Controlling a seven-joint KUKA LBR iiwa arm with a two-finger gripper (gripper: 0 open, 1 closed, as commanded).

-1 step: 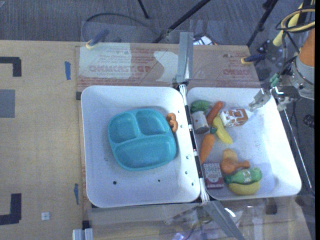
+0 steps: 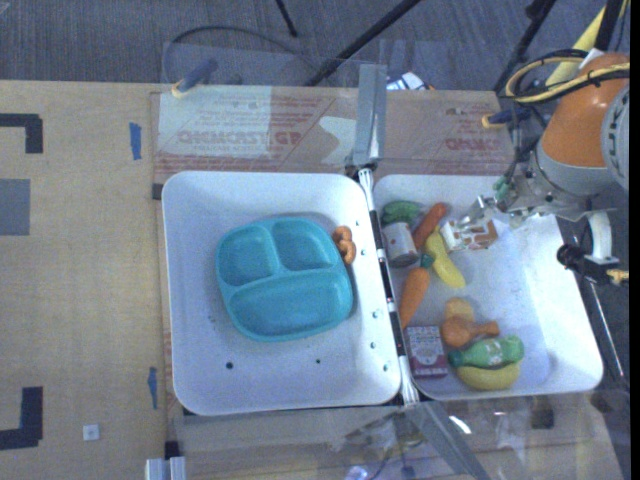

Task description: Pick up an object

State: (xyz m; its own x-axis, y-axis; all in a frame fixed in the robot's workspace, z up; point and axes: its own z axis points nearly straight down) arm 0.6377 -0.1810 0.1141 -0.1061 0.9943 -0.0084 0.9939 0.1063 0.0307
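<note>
Gripper (image 2: 470, 230), finger state indiscernible, above the right bin's (image 2: 560, 298) toy carrots (image 2: 415, 293), banana (image 2: 445, 266) and can (image 2: 400, 243).

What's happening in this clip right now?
A grey and orange robot arm reaches in from the right over the right bin, its claw low among the toy food near a carrot and a yellow banana-like piece. Whether it has gripped anything is unclear. The left bin holds a blue divided plate with a small orange item at its edge.
</note>
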